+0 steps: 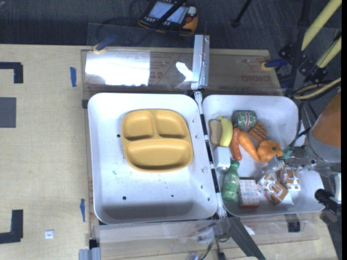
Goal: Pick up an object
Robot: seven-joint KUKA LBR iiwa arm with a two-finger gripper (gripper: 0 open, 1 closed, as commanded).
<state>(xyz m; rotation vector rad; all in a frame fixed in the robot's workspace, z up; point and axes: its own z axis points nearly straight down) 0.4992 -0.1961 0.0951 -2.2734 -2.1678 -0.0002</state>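
The right bin (282, 104) holds several toy foods. A bread slice (215, 131) and a banana (226, 131) lie at its left. A dark green and red can (244, 119) sits at the back. A carrot (245, 144) and an orange piece (268, 149) lie in the middle. A green bottle (231, 181), a small pink box (249, 193) and patterned snack packets (277, 184) lie at the front. My gripper (294, 158) reaches in from the right, low over the packets, just right of the orange piece.
The left bin (103, 161) carries a yellow divided plate (157, 138). A metal divider (206, 145) runs between the bins. The arm's orange band (332, 122) hangs over the right bin's right rim. Clear plastic sheets (141, 66) stand behind the bins.
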